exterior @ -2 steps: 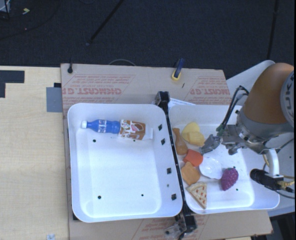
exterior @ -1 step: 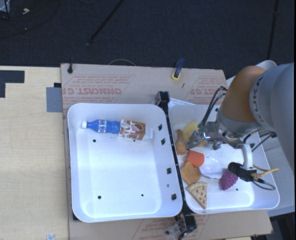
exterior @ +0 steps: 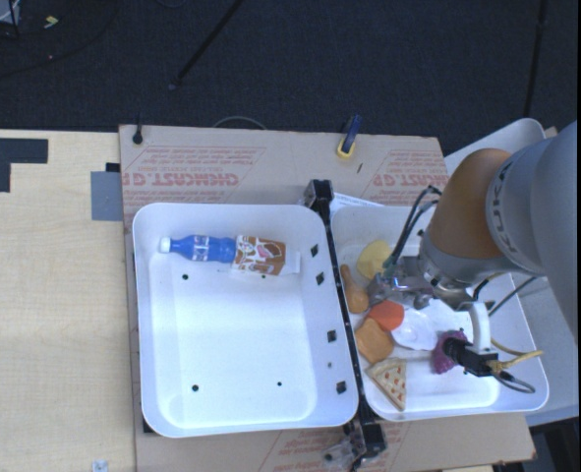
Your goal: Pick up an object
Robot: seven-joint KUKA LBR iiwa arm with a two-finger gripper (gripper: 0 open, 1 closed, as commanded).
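Sideways, bottle (exterior: 226,251) cap pointing left, end effector (exterior: 400,293) grip state unclear

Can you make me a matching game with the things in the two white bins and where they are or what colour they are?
Things:
1. bottle
2. waffle piece
3. purple toy
4. yellow ball

Places:
A. near corner of the right bin, bottom of the view
B. lying in the left bin
C. far part of the right bin, beside the arm
D. right bin, right of the waffle piece

Pairs: 1-B, 2-A, 3-D, 4-C
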